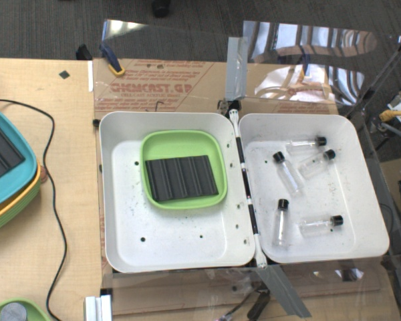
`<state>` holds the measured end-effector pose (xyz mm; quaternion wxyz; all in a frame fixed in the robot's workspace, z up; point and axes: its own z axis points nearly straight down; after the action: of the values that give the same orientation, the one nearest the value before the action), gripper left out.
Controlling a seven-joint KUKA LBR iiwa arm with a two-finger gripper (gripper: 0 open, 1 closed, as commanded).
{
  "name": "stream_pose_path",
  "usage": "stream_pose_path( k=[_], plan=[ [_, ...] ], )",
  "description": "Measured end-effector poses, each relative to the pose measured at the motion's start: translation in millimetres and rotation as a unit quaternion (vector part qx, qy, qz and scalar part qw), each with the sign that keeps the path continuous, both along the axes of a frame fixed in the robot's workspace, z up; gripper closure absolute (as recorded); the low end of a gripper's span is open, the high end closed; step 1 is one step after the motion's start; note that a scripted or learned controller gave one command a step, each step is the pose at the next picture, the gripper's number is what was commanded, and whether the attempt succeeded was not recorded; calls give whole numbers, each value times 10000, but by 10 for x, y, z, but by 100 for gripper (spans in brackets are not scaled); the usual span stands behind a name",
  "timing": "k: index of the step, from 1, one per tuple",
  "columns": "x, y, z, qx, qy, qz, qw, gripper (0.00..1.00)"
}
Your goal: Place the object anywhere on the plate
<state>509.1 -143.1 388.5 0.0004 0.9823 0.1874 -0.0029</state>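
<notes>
A green square plate (215, 154) sits in the left white bin (167, 243), toward its back. A dark ribbed rectangular pad (180, 178) lies flat across the plate's middle. In the right white bin (361, 239) lie several clear vials with black caps: one at the back (304, 144), one beside it (317, 164), one slanted near the middle (287, 173), one upright-pointing near the front left (281, 221) and one at the front right (319, 226).
Stacked teal and yellow plates (7, 172) stand on the wooden bench at the left, with a black cable (53, 199) running past them. A cardboard sheet (157, 85) lies behind the bins. A clear plastic shield (307, 52) rises behind the right bin.
</notes>
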Motion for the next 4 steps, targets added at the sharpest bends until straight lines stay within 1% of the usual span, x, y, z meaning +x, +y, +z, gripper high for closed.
stream_pose_path(
  k=[1,2,3,4],
  plan=[
    [363,-77,493,-2,0,-858,9963,0],
    [751,-291,511,0,-1,-859,9963,0],
    [1212,-372,505,1,4,-854,9963,0],
    [1441,-538,505,2,-1,-856,9963,0]
  ],
)
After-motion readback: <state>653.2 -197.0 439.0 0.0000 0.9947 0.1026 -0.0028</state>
